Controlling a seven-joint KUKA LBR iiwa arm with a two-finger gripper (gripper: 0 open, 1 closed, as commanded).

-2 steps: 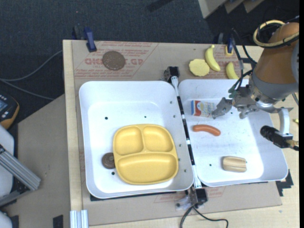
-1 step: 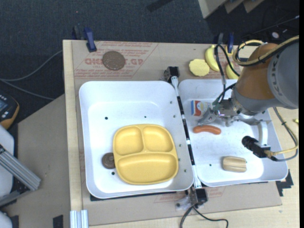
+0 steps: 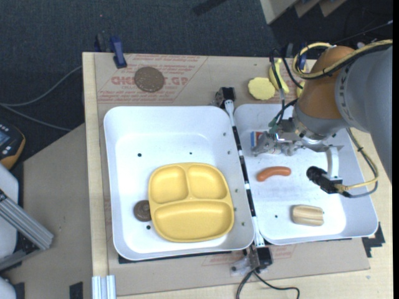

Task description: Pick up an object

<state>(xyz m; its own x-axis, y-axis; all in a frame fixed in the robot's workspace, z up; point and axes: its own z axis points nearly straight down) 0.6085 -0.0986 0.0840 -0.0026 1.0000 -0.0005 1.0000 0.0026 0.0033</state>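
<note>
Gripper [image 3: 283, 141] hangs low over the back part of the right bin [image 3: 355, 226], and whether its fingers stand apart or closed I cannot tell from up here; nothing is visibly held, so call this the approach, with no grasp made yet

Running down by size, all placed against that right bin: the grey arm [image 3: 365, 86] sweeps in over its far right side. Left of it, the left bin [image 3: 118, 167] carries a yellow divided tray [image 3: 189, 201] with a small brown disc [image 3: 142, 211] tucked at the tray's left edge. Inside the right bin, a tan bread-roll shape [image 3: 308, 215] sits toward the front, and an orange sausage [image 3: 274, 174] lies near the middle, just in front of the gripper and apart from it

The sausage looks the likeliest target: its long axis runs nearly left to right, right end tipped slightly toward the back. Next move, in my judgement, means shifting forward, turning the fingers to close across that narrow width, then dropping straight down
</note>
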